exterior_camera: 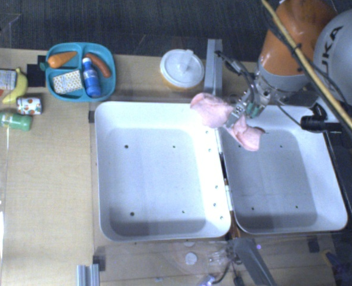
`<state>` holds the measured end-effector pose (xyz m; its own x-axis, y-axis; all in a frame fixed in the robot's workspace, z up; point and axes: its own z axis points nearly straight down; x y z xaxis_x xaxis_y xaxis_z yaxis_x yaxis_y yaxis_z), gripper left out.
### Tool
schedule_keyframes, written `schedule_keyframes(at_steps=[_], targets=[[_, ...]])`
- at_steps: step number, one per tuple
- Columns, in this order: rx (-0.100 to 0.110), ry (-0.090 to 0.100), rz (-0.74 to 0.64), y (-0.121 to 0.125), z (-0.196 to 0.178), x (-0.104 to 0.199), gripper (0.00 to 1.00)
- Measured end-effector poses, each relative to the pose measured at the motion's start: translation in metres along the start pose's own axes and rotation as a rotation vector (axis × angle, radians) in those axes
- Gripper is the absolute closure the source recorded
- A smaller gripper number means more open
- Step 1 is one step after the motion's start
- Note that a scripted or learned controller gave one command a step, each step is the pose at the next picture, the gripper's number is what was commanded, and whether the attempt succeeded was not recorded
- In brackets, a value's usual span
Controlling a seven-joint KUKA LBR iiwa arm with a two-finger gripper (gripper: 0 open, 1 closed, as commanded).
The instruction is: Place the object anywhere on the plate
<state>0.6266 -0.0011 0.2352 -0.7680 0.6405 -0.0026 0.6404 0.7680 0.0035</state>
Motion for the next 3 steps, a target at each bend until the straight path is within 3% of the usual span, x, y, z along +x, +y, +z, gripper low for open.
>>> schedule_keyframes(at_steps=[1, 2, 3], targets=[[-0.002, -0.001, -0.402, 0.031, 0.006, 0.032, 1.00], [-0.002, 0.000, -0.697, 0.063, 0.007, 0.068, 1.00], [-0.002, 0.001, -0.700, 0.086, 0.013, 0.107, 1.00]])
